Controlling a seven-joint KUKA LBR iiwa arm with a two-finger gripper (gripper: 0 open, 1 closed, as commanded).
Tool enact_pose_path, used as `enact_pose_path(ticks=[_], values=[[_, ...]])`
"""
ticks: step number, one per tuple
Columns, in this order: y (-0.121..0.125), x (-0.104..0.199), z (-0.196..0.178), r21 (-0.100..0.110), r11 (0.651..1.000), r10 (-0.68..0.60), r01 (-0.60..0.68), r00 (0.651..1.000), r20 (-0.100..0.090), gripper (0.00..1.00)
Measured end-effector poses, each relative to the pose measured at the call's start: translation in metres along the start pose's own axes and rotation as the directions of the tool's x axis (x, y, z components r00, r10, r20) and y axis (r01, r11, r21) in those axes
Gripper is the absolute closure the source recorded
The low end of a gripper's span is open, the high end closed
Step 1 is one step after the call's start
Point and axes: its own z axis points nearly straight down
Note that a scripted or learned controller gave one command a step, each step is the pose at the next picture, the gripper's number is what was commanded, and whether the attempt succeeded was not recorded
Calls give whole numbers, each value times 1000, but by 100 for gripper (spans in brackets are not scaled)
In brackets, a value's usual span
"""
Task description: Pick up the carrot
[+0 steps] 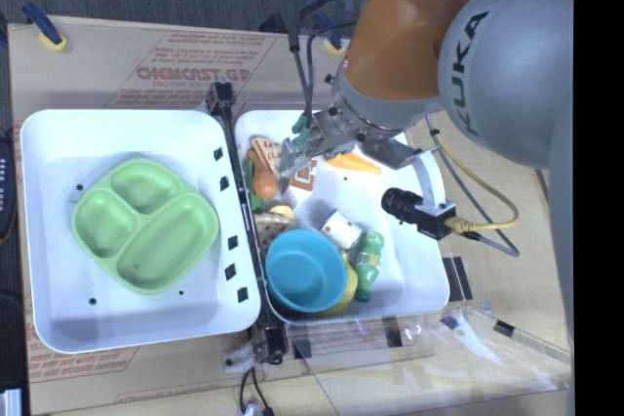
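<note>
Robot arm reaches into the right bin (429, 280).
Its end effector (295, 154) hangs at the bin's far left corner, grip impossible to judge; the carrot (264, 182) lies just beside it.

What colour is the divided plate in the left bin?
Light green. The divided plate shows plainly in the camera view, lying in the left bin.

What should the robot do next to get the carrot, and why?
Probably slide the gripper a little toward the carrot and lower. The carrot lies by the right bin's left wall, just below-left of the gripper, which sits above it.
</note>
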Motion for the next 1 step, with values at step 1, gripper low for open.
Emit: enact_pose_path(ticks=[1], values=[[-44, -56, -88, -3, 972, -237, 237, 972, 3, 100]])
